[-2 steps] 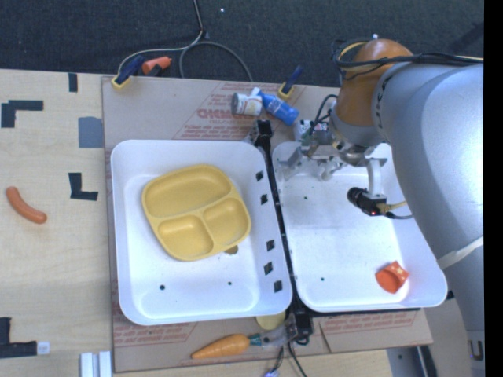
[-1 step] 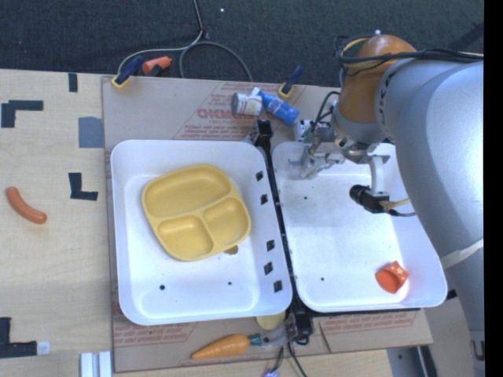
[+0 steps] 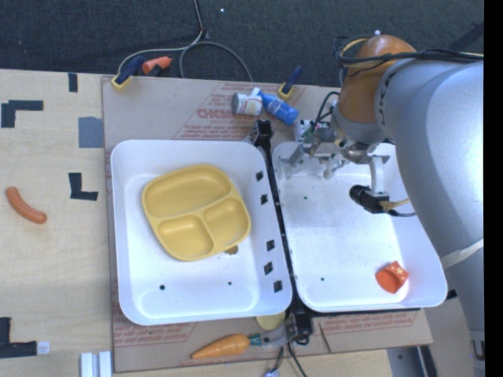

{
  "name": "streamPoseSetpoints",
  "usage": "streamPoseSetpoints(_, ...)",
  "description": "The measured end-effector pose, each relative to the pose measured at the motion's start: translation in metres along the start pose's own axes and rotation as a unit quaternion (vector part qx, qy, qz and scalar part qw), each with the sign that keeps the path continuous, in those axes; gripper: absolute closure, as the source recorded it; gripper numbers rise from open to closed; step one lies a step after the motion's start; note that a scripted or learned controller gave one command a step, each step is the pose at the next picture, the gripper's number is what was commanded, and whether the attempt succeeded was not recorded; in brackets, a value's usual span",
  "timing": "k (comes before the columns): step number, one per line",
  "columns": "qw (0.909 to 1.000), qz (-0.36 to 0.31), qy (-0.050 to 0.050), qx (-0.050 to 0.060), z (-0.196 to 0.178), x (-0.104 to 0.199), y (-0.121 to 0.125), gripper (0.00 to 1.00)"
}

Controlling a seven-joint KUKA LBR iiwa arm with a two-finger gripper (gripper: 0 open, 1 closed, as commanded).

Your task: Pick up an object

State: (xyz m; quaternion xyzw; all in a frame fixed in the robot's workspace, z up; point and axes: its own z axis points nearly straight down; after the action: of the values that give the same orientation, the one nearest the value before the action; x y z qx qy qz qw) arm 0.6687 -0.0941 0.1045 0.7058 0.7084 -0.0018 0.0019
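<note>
While fingers state unclear, left bin holds yellow tray; right bin, orange object.

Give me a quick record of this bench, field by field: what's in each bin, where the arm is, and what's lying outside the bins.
left bin: yellow divided plate
right bin: orange object near the front right corner
arm: over the right bin's far edge
pincer: at the right bin's back, finger state unclear
outside bins: carrot in front, sausage far left, blue and white bottle behind
</note>
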Motion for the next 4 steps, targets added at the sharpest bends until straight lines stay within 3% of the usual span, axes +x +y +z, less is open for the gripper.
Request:
streamPoseSetpoints(2,1.0000,0.001,0.002,0.001,0.018,-0.004,-0.020,0.00)
streamPoseSetpoints(3,1.0000,0.000,0.002,0.000,0.019,-0.003,0.001,0.00)
streamPoseSetpoints(4,1.0000,0.000,0.002,-0.001,0.009,-0.003,0.000,1.00)
